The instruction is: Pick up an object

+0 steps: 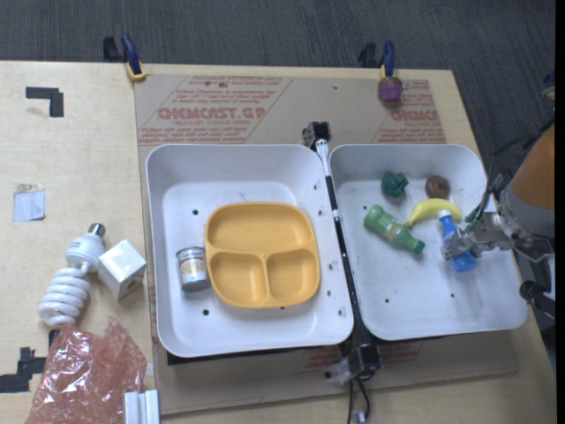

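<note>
Where fingers (461, 247) sit, blue obj (450, 230) w/ banana (430, 210) beside.

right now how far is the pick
Done: the claw is down in the right bin, at a blue item beside the banana. In hand: nothing clearly, since the grip can't be made out. Left: grasping and lifting; the green bottle lies untouched.
</note>
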Controlling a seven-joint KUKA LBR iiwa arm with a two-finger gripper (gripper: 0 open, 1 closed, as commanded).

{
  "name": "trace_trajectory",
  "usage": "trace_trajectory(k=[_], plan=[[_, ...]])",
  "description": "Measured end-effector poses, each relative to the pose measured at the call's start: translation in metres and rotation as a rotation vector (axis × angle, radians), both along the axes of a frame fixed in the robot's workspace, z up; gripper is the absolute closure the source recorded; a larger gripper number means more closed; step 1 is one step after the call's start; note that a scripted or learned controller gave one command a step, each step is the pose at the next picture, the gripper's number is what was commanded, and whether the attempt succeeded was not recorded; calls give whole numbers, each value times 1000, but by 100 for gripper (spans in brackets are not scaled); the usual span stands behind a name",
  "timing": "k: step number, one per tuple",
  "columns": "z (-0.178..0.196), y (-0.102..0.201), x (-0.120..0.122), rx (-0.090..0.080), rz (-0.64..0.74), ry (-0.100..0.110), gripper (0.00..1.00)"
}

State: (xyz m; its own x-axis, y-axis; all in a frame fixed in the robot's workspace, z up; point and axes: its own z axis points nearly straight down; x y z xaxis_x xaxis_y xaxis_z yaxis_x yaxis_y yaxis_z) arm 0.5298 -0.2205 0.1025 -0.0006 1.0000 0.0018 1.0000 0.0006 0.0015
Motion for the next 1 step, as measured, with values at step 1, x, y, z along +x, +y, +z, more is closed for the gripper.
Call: trace_trajectory(k=[1], plan=[[71,55,-46,-2,-1,1,100]])
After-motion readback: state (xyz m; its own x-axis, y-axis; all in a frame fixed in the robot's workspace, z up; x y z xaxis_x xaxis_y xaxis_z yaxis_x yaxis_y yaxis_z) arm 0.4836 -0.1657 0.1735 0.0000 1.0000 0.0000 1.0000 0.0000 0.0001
